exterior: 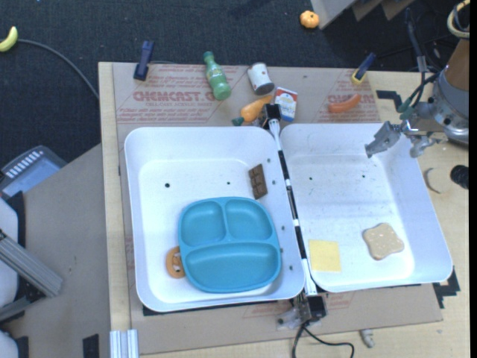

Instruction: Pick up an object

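Note:
My gripper (393, 145) hangs over the far right corner of the right bin (350, 144), its two grey fingers spread open with nothing between them. In the same bin, toward the front, lie a flat yellow square (325, 256) and a tan slice of bread (383, 241), both well below the gripper. The left bin (149, 162) holds a blue divided plate (227, 243), a small brown bar (258, 181) near the wall between the bins, and an orange cookie (175, 263) tucked at the plate's left edge.
Behind the bins on the board lie a green bottle (217, 77), a small can (259, 78), a carrot (253, 110), a little carton (285, 103) and a sausage (344, 104). Blue clamps (143, 60) grip the board's back edge. Cables trail by the arm at right.

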Available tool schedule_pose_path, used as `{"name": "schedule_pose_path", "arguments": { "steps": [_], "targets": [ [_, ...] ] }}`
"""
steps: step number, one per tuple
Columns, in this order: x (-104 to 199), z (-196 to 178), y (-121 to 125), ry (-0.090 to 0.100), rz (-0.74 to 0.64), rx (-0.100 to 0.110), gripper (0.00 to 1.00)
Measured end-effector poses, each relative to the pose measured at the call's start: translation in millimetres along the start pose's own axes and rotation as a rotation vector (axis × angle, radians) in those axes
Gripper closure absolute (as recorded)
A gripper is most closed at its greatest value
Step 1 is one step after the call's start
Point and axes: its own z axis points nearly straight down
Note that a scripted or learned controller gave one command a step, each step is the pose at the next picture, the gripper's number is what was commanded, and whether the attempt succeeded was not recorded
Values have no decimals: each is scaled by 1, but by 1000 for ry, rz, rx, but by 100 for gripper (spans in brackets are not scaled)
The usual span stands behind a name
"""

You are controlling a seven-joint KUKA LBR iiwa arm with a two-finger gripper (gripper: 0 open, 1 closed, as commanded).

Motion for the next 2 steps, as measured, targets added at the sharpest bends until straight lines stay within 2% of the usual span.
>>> {"name": "schedule_pose_path", "arguments": {
  "steps": [1,2],
  "targets": [
    [-61,85,-45,0,1,3,0],
    [-51,154,-88,1,1,2,0]
  ]
}}
